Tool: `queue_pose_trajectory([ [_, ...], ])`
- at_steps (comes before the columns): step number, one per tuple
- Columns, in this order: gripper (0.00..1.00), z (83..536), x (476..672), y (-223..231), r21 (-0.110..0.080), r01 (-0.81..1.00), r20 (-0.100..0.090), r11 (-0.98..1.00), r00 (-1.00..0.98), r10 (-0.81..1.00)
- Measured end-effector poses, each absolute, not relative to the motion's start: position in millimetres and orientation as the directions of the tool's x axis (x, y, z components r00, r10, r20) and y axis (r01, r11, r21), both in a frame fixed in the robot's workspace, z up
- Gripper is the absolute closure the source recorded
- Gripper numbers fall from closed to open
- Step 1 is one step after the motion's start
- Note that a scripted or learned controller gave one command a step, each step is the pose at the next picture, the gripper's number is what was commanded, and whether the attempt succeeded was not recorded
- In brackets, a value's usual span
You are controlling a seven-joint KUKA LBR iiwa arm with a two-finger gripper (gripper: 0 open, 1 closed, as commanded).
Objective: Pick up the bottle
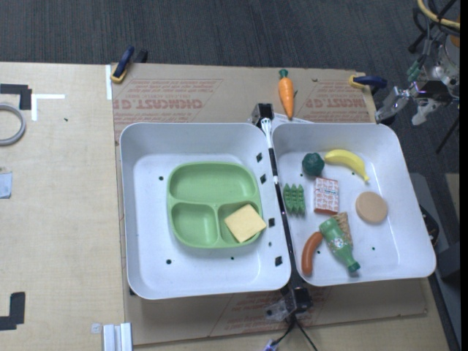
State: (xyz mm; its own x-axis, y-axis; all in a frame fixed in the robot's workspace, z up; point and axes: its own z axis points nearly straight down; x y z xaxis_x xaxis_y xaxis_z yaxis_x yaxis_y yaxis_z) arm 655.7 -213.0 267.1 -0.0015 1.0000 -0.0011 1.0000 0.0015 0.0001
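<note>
Green bottle (pixel 340 244) lies flat near the right bin's (pixel 409 189) front, untouched.
Approach step: gripper (pixel 398 101) waits beyond the bin's far right corner, its state unclear; next it must descend over the bottle beside the sausage (pixel 310 253).

The table (pixel 58 218) is pale wood, with a cardboard sheet (pixel 175 97) under two white bins (pixel 146 262) set side by side, and a toy carrot (pixel 285 92) on the cardboard.

Dark grey carpet floor (pixel 205 13); pale wooden bench (pixel 58 218); brown cardboard sheet (pixel 183 97) on it.
</note>
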Motion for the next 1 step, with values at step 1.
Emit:
queue_pose_trajectory([
  [1, 1.00, 277.0, 656.3, -212.9, 0.001, 1.000, -0.003, 0.005, -0.005, 1.000],
])
